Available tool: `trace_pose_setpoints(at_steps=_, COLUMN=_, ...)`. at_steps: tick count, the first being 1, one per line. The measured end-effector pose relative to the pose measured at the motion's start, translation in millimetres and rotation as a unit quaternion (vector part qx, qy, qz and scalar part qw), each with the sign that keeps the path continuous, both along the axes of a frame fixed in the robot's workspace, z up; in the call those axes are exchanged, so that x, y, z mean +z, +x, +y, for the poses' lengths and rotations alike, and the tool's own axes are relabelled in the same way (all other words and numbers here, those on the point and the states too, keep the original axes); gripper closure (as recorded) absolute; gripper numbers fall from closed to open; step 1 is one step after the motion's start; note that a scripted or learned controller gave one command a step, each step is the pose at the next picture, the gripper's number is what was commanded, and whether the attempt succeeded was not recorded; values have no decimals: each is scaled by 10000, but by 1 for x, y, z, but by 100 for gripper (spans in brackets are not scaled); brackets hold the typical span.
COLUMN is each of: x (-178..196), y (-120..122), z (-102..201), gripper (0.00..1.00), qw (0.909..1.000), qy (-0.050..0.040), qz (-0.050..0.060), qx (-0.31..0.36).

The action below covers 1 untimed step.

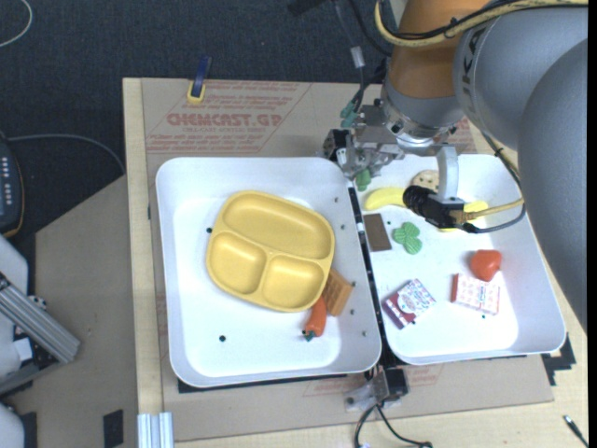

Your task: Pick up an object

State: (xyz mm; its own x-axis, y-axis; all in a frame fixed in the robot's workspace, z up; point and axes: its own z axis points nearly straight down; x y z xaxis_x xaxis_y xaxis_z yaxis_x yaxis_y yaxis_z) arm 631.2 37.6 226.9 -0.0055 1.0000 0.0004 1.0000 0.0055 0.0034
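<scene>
Objects to pick lie in both white bins. Nearest in the left bin, an orange carrot lies by the right wall. Its upper end touches a brown waffle-like piece, which leans against the near right edge of a yellow divided plate. The plate sits in the middle of that bin, and its three compartments hold nothing.

In the right bin, a pink-and-white packet lies nearest, towards the left wall. A red-and-white packet lies to its right, apart from it. Just beyond that second packet sits a red tomato-like piece. Farther back, a green leafy piece lies just right of a flat brown bar, which rests beside the left wall. Beyond them lies a yellow banana, and a pale round piece sits behind it.

The gripper hangs over the far end of the wall shared by the bins, just beyond the banana. Whether it is open or closed cannot be told, and nothing can be seen in its hold.

Both bins rest on a cardboard sheet with red print.
</scene>
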Motion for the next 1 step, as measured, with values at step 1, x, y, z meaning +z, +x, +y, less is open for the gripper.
trace_pose_setpoints(at_steps=1, x=8, y=25, z=28, gripper=100, qw=10000, qy=2, qz=-8, qx=-8)
